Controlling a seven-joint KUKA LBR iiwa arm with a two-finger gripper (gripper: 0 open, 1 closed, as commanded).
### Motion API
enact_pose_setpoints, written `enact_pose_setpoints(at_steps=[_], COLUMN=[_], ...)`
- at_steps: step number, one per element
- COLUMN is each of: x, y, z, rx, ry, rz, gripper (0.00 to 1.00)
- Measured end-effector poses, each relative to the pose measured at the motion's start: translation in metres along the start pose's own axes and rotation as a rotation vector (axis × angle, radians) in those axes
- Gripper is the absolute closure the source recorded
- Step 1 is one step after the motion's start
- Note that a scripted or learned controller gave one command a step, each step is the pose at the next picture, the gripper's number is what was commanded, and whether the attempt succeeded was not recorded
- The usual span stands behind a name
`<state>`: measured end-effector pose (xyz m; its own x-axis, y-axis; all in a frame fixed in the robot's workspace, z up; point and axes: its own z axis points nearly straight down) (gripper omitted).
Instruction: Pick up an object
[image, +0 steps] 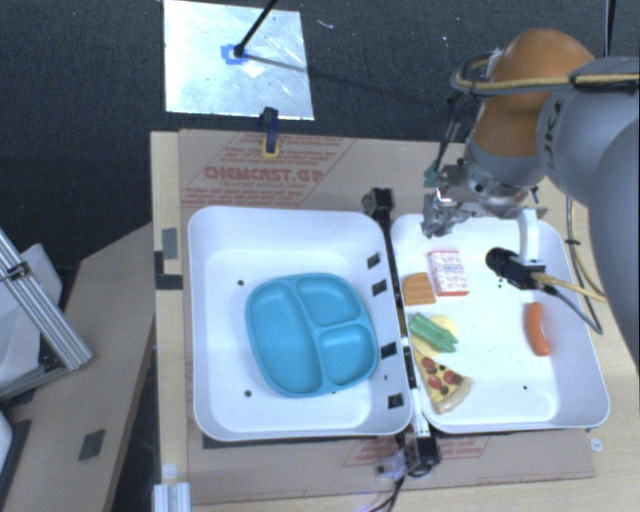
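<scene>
My gripper (437, 222) hangs over the far left part of the right bin (580, 395), just above a red-and-white carton (448, 272). Nothing shows between its fingers. Beside the carton's left lies a brown cracker (418, 289). Below them rest a green bean pod (433, 331) and a pizza slice (443, 381). An orange sausage (538, 328) lies near the bin's right side.
The left bin (215, 260) holds a blue divided plate (308, 333). A black divider with clips (385, 290) runs between the two bins. The grey arm reaches in from the upper right.
</scene>
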<state>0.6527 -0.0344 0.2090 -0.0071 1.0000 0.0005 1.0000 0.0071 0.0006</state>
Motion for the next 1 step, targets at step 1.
enact_pose_setpoints(at_steps=[1], x=[0.0578], y=[-0.0068], z=[-0.0115], rx=[-0.001], ry=[0.001], rz=[-0.002], gripper=[1.0])
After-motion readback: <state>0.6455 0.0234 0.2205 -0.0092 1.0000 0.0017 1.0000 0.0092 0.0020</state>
